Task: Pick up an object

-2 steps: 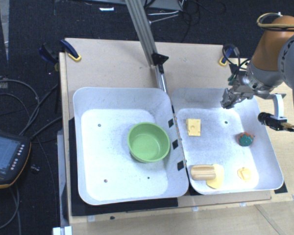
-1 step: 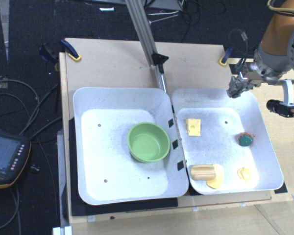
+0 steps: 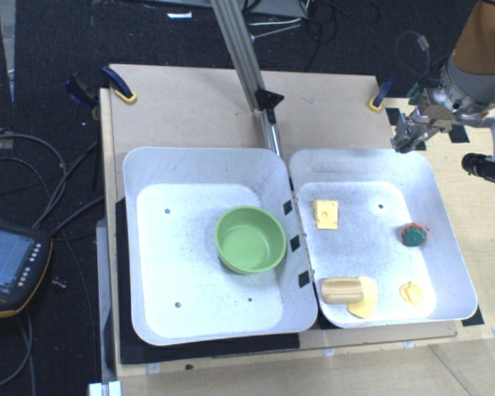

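The right bin point(image 3: 351, 167) holds a yellow cheese-like block point(image 3: 326, 214), a small teal and red toy point(image 3: 413, 235), a tan bread-like roll point(image 3: 341, 290) lying on a yellow piece point(image 3: 365, 305), and a small yellow toy point(image 3: 411, 292). A green bowl point(image 3: 249, 239) stands in the left bin point(image 3: 157, 180). My gripper point(image 3: 406, 143) hangs above the far right corner of the right bin, well away from every object. Nothing is seen between its fingers.
A slanted metal pole point(image 3: 241, 44) runs from the top of the view down to the seam between the bins. Blue and yellow clamps point(image 3: 115, 85) point(image 3: 380, 96) sit at the bench's far corners. A handheld pendant point(image 3: 8, 266) lies off the bench at left.
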`<control>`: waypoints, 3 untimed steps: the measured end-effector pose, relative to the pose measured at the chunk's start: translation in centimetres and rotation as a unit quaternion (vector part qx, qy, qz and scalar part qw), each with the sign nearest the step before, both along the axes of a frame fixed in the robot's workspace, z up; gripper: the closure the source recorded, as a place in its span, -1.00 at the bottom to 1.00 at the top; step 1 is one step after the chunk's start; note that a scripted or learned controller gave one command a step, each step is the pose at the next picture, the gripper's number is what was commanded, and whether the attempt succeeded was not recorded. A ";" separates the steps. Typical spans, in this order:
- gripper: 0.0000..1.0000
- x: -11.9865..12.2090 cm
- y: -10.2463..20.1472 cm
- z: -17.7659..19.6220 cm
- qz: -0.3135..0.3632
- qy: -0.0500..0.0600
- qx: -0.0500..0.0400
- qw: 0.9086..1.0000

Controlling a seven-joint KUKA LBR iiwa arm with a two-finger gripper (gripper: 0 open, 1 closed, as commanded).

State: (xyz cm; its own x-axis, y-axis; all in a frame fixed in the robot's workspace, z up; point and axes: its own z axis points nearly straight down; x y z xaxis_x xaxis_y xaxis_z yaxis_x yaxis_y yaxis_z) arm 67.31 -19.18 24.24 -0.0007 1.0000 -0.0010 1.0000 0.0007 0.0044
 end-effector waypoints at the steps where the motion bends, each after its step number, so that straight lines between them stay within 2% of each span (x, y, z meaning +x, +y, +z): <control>1: 1.00 -0.2 5.1 0.8 0.002 0.002 0.001 1.000; 2: 1.00 -0.4 10.1 -0.2 0.002 0.003 0.001 1.000; 3: 1.00 -1.9 15.2 -1.3 0.002 0.003 0.001 1.000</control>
